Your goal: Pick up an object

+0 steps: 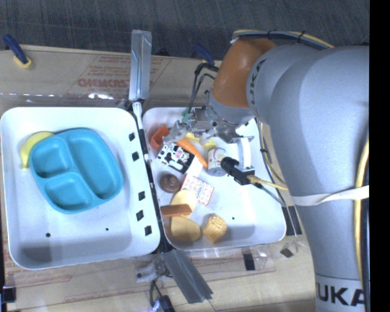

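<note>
Well, from the one camera above the counter (71, 77), the grey arm (312, 122) comes in from the right of the frame and bends down over the right-hand bin (260, 229). Its tool (194, 123) sits low at the upper middle of that bin, buried among cables and clutter, and I cannot tell whether it has anything in its grip.

Just below and to the left of the tool lie the likeliest targets: a black-and-white patterned box (174, 155), and an orange carrot-like piece (194, 149) whose long axis runs diagonally from upper left to lower right. A small can (216, 161) stands just right of these. Which one it is after, I cannot say; the move looks to turn on a short drop toward the lower left.

Further down the bin are a brown round thing (169, 182), a pink-printed packet (198, 190), and some tan food shapes (185, 227) near the bottom edge.

The left-hand bin (26, 239) holds a blue divided plate (77, 168) lying over a yellow banana (31, 144). The counter is cardboard-covered, with dark carpet beyond at the top of the frame.
</note>
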Controlling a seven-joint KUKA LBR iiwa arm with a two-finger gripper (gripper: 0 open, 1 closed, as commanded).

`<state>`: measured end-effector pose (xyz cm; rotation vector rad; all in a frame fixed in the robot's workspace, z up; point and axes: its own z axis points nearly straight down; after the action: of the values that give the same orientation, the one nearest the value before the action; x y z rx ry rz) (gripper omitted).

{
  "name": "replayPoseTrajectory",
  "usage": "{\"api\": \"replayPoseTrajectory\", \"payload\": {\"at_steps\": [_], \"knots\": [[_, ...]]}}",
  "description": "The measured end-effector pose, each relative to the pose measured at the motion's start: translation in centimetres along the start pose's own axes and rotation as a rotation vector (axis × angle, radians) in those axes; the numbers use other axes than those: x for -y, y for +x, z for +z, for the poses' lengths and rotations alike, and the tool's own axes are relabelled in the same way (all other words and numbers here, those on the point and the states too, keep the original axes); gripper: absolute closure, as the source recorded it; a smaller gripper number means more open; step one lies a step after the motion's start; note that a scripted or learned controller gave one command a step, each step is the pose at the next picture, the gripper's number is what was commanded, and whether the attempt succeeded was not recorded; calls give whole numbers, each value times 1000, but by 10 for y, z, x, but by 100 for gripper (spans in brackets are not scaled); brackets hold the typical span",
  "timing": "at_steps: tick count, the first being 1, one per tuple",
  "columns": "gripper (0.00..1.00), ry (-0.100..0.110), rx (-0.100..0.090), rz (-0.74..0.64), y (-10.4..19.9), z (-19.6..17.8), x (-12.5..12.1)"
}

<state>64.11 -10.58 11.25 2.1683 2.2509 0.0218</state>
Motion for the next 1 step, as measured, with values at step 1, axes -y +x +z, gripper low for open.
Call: {"api": "replayPoseTrajectory", "payload": {"at_steps": [1], "knots": [[100,-3,-3,-5,2,-12,-2]]}}
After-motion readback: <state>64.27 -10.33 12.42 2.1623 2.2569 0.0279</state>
